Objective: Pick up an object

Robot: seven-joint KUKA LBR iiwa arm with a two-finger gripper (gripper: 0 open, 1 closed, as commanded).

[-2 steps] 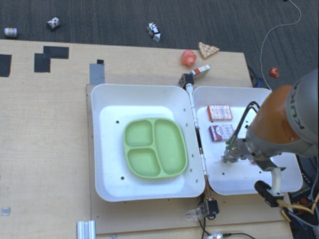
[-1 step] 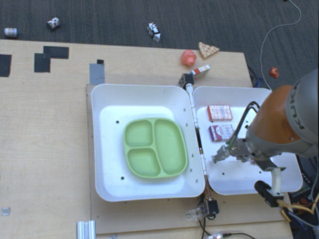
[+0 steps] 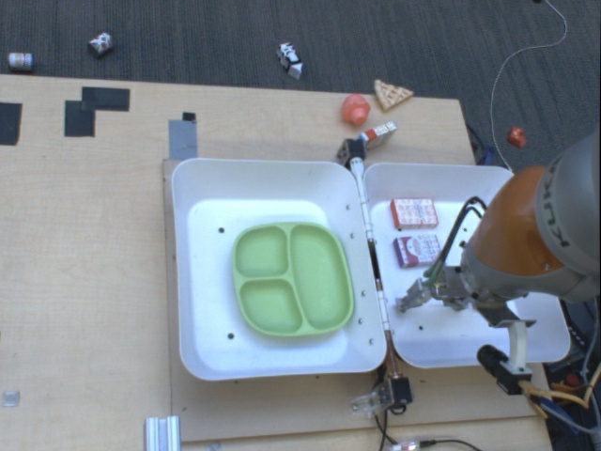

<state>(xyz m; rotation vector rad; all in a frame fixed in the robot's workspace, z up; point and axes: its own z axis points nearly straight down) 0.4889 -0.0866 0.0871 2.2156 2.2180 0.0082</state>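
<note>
Glossy white plastic bins, a matt green plastic plate, pale wood bench

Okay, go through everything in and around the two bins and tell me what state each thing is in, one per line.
Green divided plate: flat in the left bin, right way up.
Red packet: flat in the right bin, far end.
Purple packet: flat, just nearer than the red one.
Gripper: low over the right bin's floor, nothing visible between its fingers.

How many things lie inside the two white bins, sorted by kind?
Green divided plate: 1
Small printed packets: 2
Total: 3
</note>
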